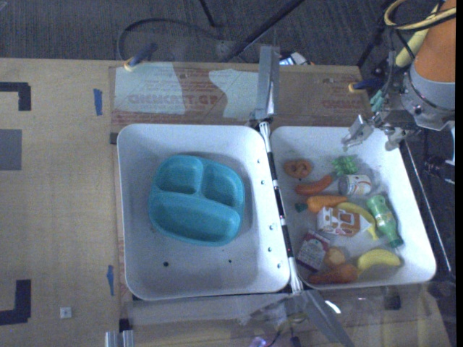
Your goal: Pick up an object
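Gripper (375, 132) open over right bin's (419, 215) back edge, holding nothing; toy food (347, 219) lying below, apart.

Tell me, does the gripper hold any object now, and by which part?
Nothing is held: the gripper hangs open above the right bin, with nothing between its fingers.

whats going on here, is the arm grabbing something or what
Nothing is grabbed yet. The grey robot arm's two-finger gripper hangs open above the far edge of the right white bin, which holds a heap of small toy foods, among them a yellow plastic banana. The left white bin holds a teal divided plate.
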Action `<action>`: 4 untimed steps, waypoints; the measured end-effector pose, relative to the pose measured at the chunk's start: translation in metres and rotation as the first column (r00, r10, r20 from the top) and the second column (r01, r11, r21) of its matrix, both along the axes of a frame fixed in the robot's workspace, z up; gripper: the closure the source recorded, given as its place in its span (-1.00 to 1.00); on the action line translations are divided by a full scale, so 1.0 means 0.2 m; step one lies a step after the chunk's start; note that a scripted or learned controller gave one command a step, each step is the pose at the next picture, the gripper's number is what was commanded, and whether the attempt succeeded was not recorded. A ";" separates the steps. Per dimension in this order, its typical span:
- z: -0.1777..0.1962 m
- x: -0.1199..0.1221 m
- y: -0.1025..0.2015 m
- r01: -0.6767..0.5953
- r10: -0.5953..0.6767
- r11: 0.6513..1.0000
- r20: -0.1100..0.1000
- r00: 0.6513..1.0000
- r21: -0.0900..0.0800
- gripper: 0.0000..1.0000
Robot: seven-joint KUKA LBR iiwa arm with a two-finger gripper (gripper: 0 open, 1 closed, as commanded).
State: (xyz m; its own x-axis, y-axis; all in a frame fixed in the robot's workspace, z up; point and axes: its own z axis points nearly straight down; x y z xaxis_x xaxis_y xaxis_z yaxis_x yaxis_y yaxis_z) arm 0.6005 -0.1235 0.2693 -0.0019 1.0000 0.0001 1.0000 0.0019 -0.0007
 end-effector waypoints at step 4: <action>-0.25 0.02 0.05 0.090 -0.090 0.996 0.003 0.996 0.000 1.00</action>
